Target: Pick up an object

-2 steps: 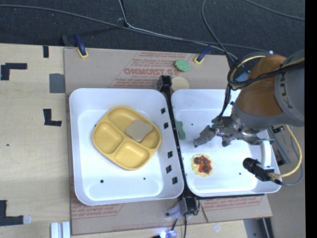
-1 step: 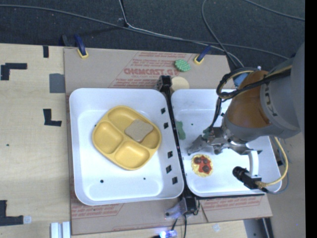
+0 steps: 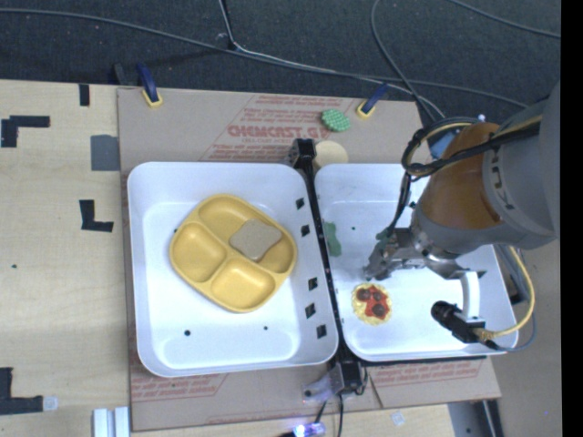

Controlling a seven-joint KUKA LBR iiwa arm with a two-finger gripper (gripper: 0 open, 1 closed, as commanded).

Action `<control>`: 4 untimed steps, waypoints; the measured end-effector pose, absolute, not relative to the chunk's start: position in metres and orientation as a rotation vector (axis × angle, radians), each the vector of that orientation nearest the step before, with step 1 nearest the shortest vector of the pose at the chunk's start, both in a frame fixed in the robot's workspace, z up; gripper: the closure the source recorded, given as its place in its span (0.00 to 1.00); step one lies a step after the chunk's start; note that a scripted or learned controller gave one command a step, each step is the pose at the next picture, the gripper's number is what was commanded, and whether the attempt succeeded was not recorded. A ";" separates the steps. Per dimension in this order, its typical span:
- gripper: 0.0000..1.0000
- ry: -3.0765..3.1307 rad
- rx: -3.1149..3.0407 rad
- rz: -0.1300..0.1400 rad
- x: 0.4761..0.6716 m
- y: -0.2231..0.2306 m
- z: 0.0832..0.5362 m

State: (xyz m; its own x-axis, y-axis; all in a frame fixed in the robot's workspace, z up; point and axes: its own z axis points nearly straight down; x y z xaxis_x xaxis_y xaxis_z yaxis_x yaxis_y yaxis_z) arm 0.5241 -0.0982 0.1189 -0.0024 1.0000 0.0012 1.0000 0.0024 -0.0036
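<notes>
1. Hand (image 3: 381, 260) of the grey arm (image 3: 510, 189) sits low over the right bin (image 3: 360, 182), near that bin's middle; its dark fingers point toward the left of the view; whether they are spread or closed cannot be told at this slant, and nothing can be made out between them.
2. Nearest object — a small round toy pizza (image 3: 372, 303), red and yellow — lies on the right bin's floor just below the hand in the view; contact between the two cannot be confirmed.
3. A small green piece (image 3: 331, 238) lies in the same bin, close against the divider between the bins, left of the hand and apart from it.
4. Left bin (image 3: 146, 244) holds a yellow sectioned plate (image 3: 228, 253), set at a slant; a flat tan square (image 3: 256, 238) rests in one of its compartments.
5. Beyond the bins, on the cardboard sheet (image 3: 264, 126) covering the worktop, a green dotted object (image 3: 335, 119) lies well apart from the hand.
</notes>
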 end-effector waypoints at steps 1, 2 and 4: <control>1.00 -2.224 -2.222 -0.002 0.516 -0.098 0.166; 1.00 -2.225 -2.221 -0.002 0.522 -0.092 0.211; 1.00 -2.228 -2.212 0.000 0.523 -0.031 0.255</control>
